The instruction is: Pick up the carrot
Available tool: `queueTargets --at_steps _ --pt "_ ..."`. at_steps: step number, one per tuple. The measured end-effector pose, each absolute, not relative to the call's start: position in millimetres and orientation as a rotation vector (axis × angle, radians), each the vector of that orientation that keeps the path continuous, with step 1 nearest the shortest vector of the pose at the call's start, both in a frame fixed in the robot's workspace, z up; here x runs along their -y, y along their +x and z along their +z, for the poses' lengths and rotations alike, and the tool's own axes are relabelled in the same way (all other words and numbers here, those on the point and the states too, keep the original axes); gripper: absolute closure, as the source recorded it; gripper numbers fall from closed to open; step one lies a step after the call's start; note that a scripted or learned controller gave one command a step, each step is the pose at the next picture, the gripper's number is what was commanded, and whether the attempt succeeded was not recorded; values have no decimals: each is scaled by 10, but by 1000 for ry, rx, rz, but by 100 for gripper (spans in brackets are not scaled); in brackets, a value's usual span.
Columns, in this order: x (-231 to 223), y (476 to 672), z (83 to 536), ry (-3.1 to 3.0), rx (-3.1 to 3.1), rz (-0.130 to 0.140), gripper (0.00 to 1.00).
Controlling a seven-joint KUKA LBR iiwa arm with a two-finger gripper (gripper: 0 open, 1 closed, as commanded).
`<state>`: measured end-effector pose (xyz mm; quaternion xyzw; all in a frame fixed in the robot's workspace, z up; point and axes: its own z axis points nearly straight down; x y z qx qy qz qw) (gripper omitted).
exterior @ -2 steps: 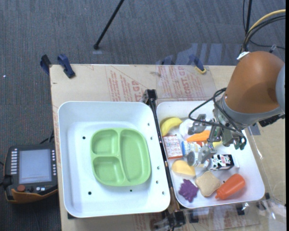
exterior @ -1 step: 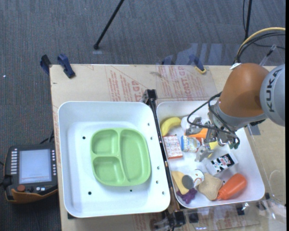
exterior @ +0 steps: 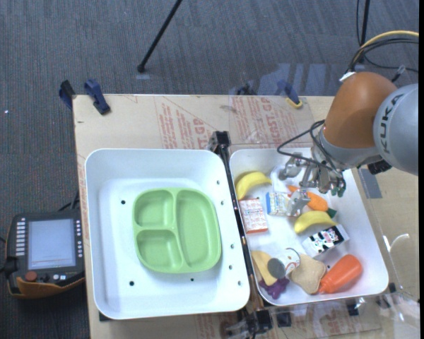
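The carrot point(exterior: 316, 201) is a small orange toy with a green tuft at its right end — it lies on its side in the right-hand bin point(exterior: 373, 246), toward the upper middle of it. It points roughly leftward and a little up, its narrow tip partly hidden beneath the gripper point(exterior: 305, 189), so whether the two touch is hard to say. Just below it lies a yellow banana point(exterior: 313, 221), close beside it — nearly touching.

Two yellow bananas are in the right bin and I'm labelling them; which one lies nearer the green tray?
The upper banana, by the bin's left wall near the divider. The other banana lies further right, just below the gripper.
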<state>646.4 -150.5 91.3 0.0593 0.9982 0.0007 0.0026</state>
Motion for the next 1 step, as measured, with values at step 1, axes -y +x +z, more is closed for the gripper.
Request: queueTargets --at_steps 1 --pt "1815 5876 877 934 -3000 1 0"
